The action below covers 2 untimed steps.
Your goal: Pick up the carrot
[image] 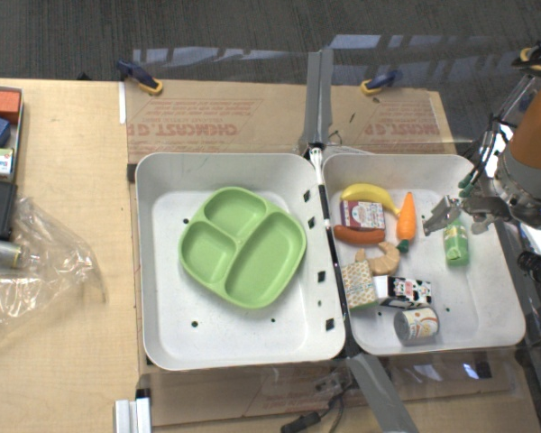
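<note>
Nearest the camera, at the front of the right bin, a small can lies on its side, with a black-and-white carton just behind it and a patterned box to its left. Behind those sit a few tan biscuit-like pieces, then a red sausage lying crosswise, a dark red tin touching it, and a yellow banana curved along the back.

The carrot lies in this same bin, just right of the tin and banana, its orange body pointing away from the camera and its green top toward the front, near the tan pieces. It rests on the bin floor, apart from the arm.

The end effector hangs over the right part of the bin, to the right of the carrot, with a green bottle just below it. Its fingers look spread, with nothing between them.

The left bin holds a green divided plate with three compartments. On the wooden surface to the far left lie a crumpled clear plastic bag and a box of coloured blocks.
</note>
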{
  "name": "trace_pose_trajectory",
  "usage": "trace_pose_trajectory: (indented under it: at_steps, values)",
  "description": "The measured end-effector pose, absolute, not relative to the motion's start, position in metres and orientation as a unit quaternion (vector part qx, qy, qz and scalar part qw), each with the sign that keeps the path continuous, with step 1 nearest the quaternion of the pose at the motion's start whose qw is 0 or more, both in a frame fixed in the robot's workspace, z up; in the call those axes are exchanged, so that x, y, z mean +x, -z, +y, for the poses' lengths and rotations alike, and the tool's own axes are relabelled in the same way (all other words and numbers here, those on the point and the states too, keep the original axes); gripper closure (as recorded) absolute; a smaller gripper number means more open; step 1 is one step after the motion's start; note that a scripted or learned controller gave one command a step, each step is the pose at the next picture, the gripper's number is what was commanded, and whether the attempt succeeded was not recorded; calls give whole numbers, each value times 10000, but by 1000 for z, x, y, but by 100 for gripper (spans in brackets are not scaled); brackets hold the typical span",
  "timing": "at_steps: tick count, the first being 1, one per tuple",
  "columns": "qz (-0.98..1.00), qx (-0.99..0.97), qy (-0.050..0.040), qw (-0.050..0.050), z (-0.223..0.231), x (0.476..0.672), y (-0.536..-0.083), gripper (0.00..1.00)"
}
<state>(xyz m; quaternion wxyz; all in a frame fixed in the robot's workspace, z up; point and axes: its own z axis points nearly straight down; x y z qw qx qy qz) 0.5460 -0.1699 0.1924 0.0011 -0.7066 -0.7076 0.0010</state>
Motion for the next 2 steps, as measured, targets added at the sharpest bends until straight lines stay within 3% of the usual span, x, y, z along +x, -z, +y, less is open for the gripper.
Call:
trace_pose_trajectory:
  at_steps: [1,2]
  values:
    - [-7494,-6621,28,-54,-136,601,-99,0]
    - [-7489,-6626,45,-67,-136,603,-110,100]
